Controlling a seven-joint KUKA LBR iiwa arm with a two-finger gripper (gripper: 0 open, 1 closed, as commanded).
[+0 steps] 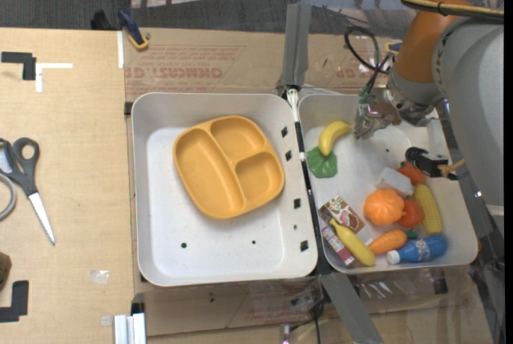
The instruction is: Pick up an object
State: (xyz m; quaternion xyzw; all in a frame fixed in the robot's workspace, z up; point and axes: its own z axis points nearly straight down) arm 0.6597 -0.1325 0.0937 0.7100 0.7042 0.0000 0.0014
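Grey gripper (370, 122) hung over the right bin (469, 232) beside the banana (331, 135), apparently lining up; finger state unclear.

Glossy white plastic bins (152, 198); matt orange plastic divided plate (229, 164) inside left one; smooth plastic toy banana (333, 135) right of plate; bare pale wood bench (64, 198); metal scissors (28, 182).

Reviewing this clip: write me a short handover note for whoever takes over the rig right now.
Gripper: low over the back of the right bin, beside the banana; nothing visibly held.
Things: the banana, green piece, orange, corn, carrot and blue bottle lie in the right bin. Yellow divided plate sits in the left bin.
Done: nothing picked yet.
Left: grasp and lift one object.
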